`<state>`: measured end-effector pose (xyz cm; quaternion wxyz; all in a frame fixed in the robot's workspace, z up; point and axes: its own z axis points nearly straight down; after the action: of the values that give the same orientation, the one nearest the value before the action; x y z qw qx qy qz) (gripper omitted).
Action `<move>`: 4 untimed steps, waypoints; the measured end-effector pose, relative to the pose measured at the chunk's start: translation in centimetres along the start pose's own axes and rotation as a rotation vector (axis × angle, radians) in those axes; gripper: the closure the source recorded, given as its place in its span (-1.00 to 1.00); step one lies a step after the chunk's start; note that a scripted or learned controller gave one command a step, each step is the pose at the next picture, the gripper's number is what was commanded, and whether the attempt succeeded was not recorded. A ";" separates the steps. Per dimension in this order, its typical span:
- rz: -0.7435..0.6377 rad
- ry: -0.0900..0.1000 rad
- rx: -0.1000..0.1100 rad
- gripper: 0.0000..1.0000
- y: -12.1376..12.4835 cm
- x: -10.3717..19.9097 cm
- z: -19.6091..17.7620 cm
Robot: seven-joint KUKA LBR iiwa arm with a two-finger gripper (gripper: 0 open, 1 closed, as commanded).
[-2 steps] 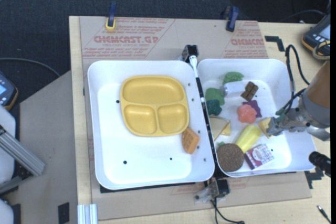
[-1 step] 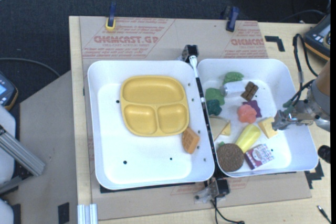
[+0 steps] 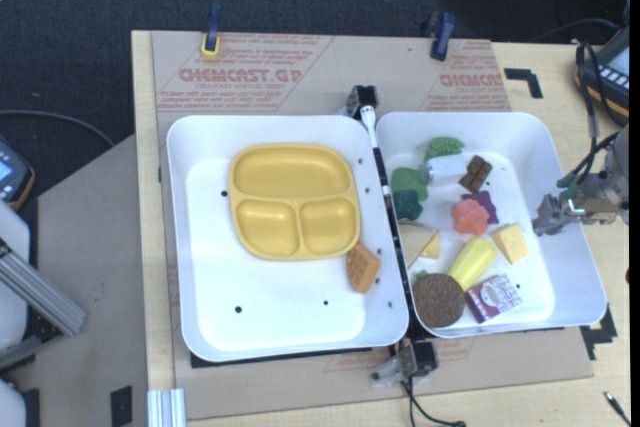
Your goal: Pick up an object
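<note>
The right bin [image 3: 560, 155] holds several toy foods. Among them are a green piece [image 3: 445, 148], a brown block [image 3: 475, 173], a dark green broccoli [image 3: 407, 191] and an orange ball [image 3: 469, 216] against a purple piece [image 3: 487, 203]. Nearer the front lie a yellow cheese cube [image 3: 513, 242], a yellow cylinder [image 3: 472, 261], a round brown cookie [image 3: 438, 299] and a red and white packet [image 3: 496, 297]. My gripper [image 3: 553, 215] hangs over the right bin's right rim, just right of the cheese cube, with nothing seen in it.
The left bin [image 3: 200, 265] carries a yellow divided plate [image 3: 295, 200] and a tan bread piece [image 3: 363, 267] near the divider. Blue clamps [image 3: 441, 35] sit at the board's far edge. A pale wedge [image 3: 421, 245] lies by the right bin's left wall.
</note>
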<state>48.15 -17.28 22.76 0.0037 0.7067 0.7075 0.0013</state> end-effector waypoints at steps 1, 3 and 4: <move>-0.005 0.003 0.003 1.00 3.1 4.5 0.8; -0.005 0.003 0.002 1.00 10.3 12.3 -0.5; -0.001 0.002 0.003 1.00 13.3 13.3 1.3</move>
<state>61.40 -3.94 21.52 0.0021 0.7064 0.7078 0.0009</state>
